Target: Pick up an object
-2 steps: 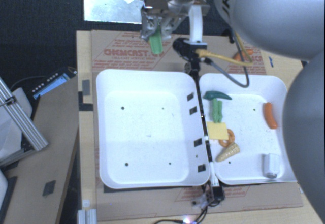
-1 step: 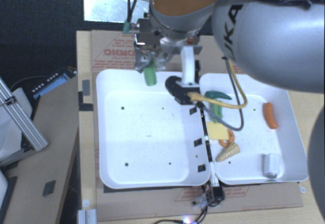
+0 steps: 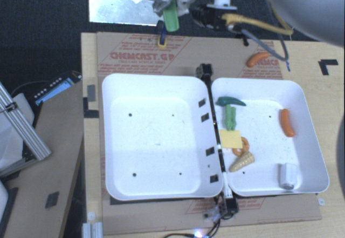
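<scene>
Green toy piece [image 3: 171, 17] pinched between the fingers of the gripper [image 3: 171, 9], raised above the bench.
Probably light, rigid, smooth plastic (slip-prone); best gripped mid-length across narrow sides.

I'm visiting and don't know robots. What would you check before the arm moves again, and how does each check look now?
1. Green object between the gripper fingers: ok.
2. Object lifted above the bins: ok.
3. Grip firm enough: cannot tell.
4. Left bin floor bare for a drop: ok.
5. Other items, like the orange sausage, lying in the right bin: ok.
6. Yellow cable clear of the gripper: ok.
</scene>
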`<act>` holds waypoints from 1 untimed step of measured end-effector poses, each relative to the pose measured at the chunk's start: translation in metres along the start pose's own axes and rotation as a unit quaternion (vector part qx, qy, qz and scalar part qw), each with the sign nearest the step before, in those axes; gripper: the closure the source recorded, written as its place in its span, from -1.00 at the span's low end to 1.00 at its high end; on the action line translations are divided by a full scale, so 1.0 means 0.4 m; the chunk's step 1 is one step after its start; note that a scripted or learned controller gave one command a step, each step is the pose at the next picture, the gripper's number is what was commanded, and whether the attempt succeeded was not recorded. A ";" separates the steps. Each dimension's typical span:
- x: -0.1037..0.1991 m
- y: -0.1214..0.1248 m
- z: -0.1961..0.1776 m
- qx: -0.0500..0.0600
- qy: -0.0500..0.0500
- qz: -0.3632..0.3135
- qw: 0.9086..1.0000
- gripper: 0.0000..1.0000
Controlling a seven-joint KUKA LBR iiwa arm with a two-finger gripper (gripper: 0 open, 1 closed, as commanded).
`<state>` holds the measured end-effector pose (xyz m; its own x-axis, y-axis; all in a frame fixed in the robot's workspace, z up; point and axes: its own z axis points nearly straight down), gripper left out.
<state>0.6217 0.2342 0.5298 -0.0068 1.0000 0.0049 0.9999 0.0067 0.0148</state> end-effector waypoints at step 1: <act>0.003 -0.188 0.026 0.008 -0.002 -0.001 1.000 1.00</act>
<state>0.5467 0.2348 0.5182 -0.0081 1.0000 0.0019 1.0000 0.0081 -0.0010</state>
